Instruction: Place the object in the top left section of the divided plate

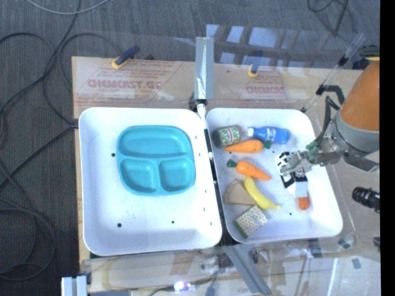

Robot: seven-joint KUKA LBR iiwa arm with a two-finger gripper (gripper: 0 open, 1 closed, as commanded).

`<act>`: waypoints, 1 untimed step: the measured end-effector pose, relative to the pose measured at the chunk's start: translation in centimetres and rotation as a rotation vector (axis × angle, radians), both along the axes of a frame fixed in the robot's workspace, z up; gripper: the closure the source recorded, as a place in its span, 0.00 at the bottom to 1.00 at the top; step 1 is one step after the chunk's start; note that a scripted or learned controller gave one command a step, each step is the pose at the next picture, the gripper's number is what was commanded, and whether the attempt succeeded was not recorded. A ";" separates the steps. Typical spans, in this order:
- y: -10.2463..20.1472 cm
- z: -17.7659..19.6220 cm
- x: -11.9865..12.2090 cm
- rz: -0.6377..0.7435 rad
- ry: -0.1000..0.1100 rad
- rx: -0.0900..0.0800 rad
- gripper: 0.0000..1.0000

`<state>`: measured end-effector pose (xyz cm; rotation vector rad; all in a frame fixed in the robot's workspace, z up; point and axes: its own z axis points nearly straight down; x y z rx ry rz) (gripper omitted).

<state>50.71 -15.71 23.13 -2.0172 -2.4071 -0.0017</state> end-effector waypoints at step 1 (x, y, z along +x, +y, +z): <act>7.6 -4.2 -2.4 -0.026 0.005 0.000 1.00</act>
